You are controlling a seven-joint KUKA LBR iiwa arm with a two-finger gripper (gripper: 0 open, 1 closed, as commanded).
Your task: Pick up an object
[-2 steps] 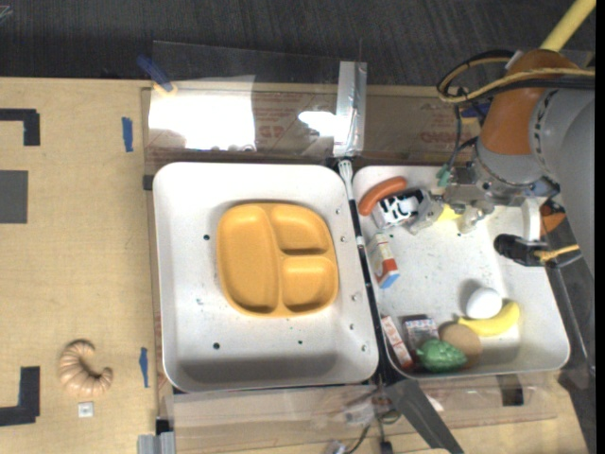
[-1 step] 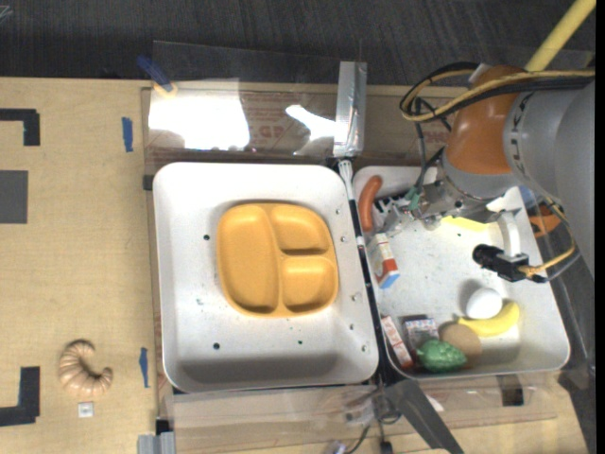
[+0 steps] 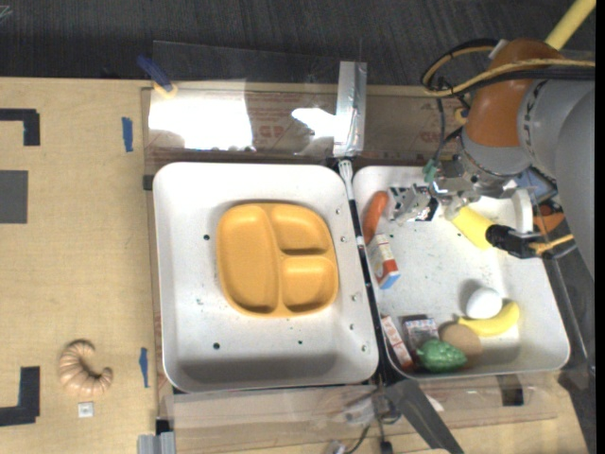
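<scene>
Hangs low over the back left corner of the right bin (image 3: 430,277), gripper (image 3: 417,204) just beside the orange carrot (image 3: 376,211). Whether spread or pressed together: cannot tell, too blurred against the wrist. Nothing seen pinched in it.

Things to pick, all in the right bin:
- Carrot against the left wall, near the back edge, tilted.
- Small carton (image 3: 383,261) just in front of the carrot, also hugging the left wall.
- Yellow block (image 3: 470,225) to the right of the gripper, near the arm (image 3: 529,121).
- White ball (image 3: 483,303) touching a banana (image 3: 498,322) toward the front right.
- Brown lump (image 3: 460,337), green lump (image 3: 440,355) and red packet (image 3: 401,339) crowded along the front edge, touching or nearly so.

Open floor in the middle of the right bin, between the carton and the white ball.

Left bin (image 3: 180,253): yellow divided tray (image 3: 277,256) in the centre, bare white floor all round it up to the walls.

On the bench (image 3: 66,253), well apart from both bins: a curled pastry shape (image 3: 85,367) near the front left.
</scene>
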